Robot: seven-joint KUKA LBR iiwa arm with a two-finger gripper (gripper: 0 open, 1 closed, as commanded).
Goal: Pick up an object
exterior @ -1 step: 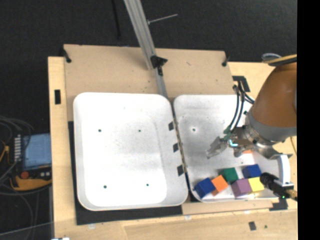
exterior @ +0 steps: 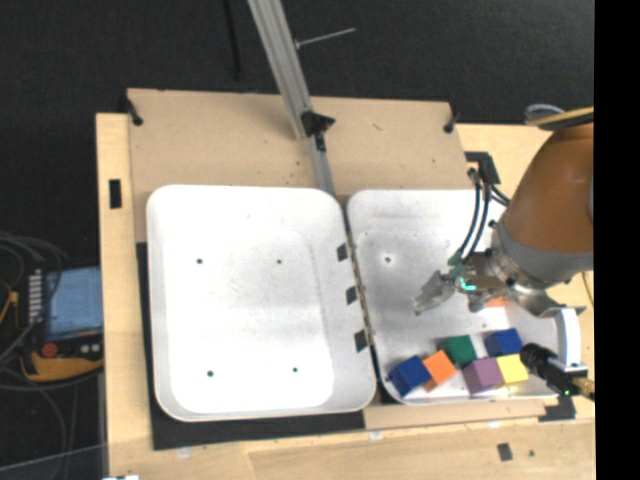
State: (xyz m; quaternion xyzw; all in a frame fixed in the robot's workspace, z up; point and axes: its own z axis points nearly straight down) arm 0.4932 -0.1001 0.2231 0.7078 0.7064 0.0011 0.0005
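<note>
So the stuff to grab is a little cluster of blocks bunched in the near right corner of the right bin (exterior: pixel 400 218): a blue block (exterior: pixel 408 374) furthest left, an orange block (exterior: pixel 438 367) touching it, a green block (exterior: pixel 459 349) just behind that, then a purple block (exterior: pixel 484 373), a yellow block (exterior: pixel 513 369) right beside the purple one, and another blue block (exterior: pixel 503 343) behind the yellow. There's also a sliver of something orange-red (exterior: pixel 495 304) peeking out under the wrist, can't tell what it is. The blocks are all roughly cube shaped so none of them really has a long axis to speak of; as a group though they string out in a row along the bin's near wall, running left to right and climbing slightly toward the right, and most sit a bit skewed to the bin edges. The gripper (exterior: pixel 436 292) is above the bin floor, up and left of the blocks, apart from them, pointing left and a little down toward the middle of the bin. Honestly can't tell whether it's spread or pinched, too small and blurry, and nothing visible is sitting in it. The arm (exterior: pixel 550 208) comes in from the right. The left bin (exterior: pixel 250 298) sits right next door, touching along the middle.
</note>
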